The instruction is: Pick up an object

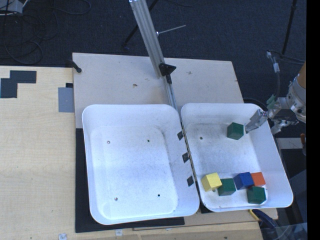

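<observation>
- two shallow white bins sit side by side; the left bin (132, 164) lies well to the pincer's left, and nothing can be made out in it beyond a few small dark marks on the floor.
- one slanted metal rail (150, 39) rises beyond the seam between the bins, up and to the left of the pincer.
- right bin (225, 119): six blocks counted. three green, one yellow, one blue, one orange.
- five of them cluster well below the pincer, near the bin's front wall: yellow block (211, 181), a green block (226, 186) touching it, blue block (244, 179), orange block (258, 178), and a second green block (256, 195) nearest the front.
- the lone green block (235, 131) stands just left of the pincer, apart from the others; judged the likely target.
- pincer (256, 120) reaches in over the right bin's far right rim. whether it is spread or closed cannot be told; nothing is seen between its tips, so no hold is recorded.
- risk: the tip appears beside the block rather than astride it; closing from here could nudge the block leftward and grasp nothing.
- risk: the approach runs close to the bin wall; a low descent could strike the rim and shift the bin.
</observation>
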Robot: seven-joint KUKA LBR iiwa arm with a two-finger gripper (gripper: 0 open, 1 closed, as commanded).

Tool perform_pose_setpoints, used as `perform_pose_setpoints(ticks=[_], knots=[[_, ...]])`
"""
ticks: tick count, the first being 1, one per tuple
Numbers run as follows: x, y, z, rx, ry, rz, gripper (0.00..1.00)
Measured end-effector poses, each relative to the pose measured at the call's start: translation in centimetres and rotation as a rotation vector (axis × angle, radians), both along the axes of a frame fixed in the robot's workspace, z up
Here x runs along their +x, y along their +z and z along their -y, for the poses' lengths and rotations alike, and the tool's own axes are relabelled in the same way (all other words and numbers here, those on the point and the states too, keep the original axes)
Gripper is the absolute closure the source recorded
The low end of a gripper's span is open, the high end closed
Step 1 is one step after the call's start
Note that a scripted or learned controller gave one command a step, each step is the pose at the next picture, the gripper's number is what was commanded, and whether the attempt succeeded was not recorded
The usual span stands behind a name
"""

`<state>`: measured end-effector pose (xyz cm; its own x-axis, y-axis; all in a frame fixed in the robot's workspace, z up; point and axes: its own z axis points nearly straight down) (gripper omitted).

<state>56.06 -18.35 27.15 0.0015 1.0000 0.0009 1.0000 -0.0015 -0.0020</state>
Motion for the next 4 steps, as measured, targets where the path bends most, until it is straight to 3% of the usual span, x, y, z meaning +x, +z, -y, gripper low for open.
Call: perform_pose_setpoints(ticks=[1, 2, 3, 4], knots=[[3.8, -8.0, 2.3, 0.001, 0.001, -0.007, 0.00], [7.6, -18.4, 2.5, -0.002, 0.006, 0.001, 0.00], [7.6, -17.1, 2.4, -0.001, 0.010, -0.001, 1.00], [6.4, -17.7, -1.1, -0.005, 0.004, 0.008, 1.00]])
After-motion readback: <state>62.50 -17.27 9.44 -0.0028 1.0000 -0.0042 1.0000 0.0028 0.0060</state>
